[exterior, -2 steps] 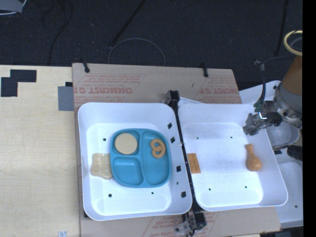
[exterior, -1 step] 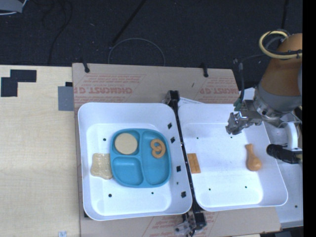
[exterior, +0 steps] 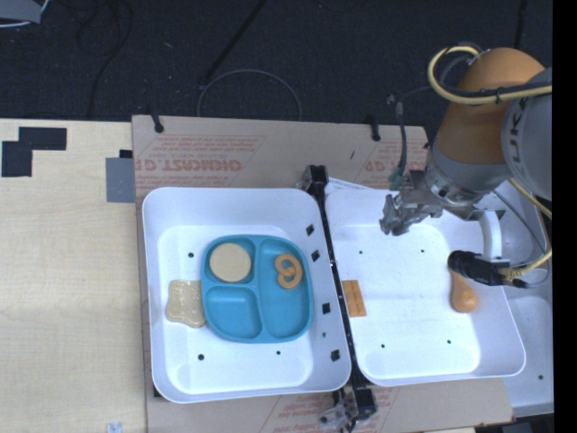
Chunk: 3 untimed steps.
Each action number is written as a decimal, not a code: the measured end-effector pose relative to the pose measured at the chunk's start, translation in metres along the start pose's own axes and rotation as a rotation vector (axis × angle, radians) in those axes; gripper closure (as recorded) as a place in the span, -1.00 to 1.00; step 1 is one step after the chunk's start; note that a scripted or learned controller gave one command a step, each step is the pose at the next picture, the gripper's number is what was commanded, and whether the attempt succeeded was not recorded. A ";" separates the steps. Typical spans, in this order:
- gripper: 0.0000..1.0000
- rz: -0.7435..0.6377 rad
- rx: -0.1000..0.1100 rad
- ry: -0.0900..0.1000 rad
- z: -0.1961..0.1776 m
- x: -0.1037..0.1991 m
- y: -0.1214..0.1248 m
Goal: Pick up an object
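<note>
My gripper [exterior: 395,221] hangs over the back part of the right bin [exterior: 415,336], with bare white floor under it. A tan-orange rounded object [exterior: 463,298] lies by the right wall of that bin, to the right of the gripper and nearer the front. A small orange card [exterior: 352,298] lies at that bin's left edge. In the left bin [exterior: 171,233] a blue divided plate [exterior: 242,316] carries a round tan cracker [exterior: 229,262] and a pretzel [exterior: 288,271]. A pale yellow spongy piece [exterior: 185,303] lies against the plate's left side.
A black divider [exterior: 326,269] runs between the two bins. Brown cardboard [exterior: 234,156] lies under and behind them. The arm's grey and orange body [exterior: 487,106] rises at the back right. A light wooden bench top [exterior: 63,269] extends to the left.
</note>
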<state>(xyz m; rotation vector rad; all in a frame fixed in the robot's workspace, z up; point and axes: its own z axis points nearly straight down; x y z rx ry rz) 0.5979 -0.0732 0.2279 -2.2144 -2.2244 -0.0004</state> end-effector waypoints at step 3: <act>1.00 0.001 0.000 -0.001 -0.010 0.145 0.033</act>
